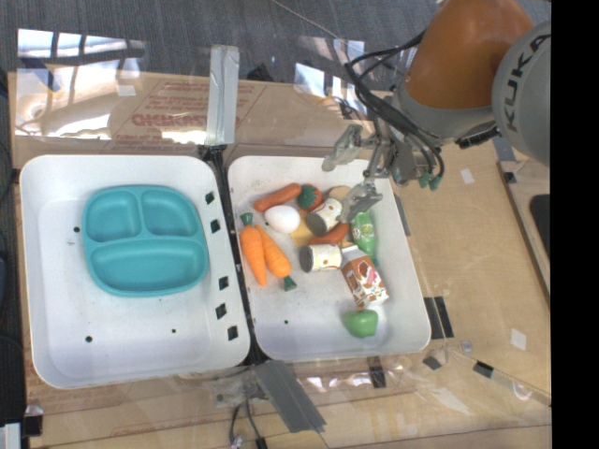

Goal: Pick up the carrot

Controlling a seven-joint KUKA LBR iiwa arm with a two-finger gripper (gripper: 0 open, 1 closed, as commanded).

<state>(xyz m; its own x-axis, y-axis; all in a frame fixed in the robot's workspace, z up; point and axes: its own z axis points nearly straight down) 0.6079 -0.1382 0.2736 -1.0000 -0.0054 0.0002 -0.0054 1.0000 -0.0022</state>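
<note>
Two orange carrots with green tops lie side by side in the right bin (398, 330) near its left wall, one carrot (253, 255) and its neighbour (275, 256). A third carrot (279, 197) lies further back beside a white egg (282, 219). My gripper (345, 183) hangs over the back right part of that bin, to the right of the carrots and apart from them. Its fingers (339, 151) are spread open with nothing between them.
The right bin also holds two small cans (324, 256), a green bottle (364, 234), a brown packet (365, 283) and a green pepper (361, 323). A teal divided plate (143, 239) sits in the left bin (47, 344). Cables hang from the wrist.
</note>
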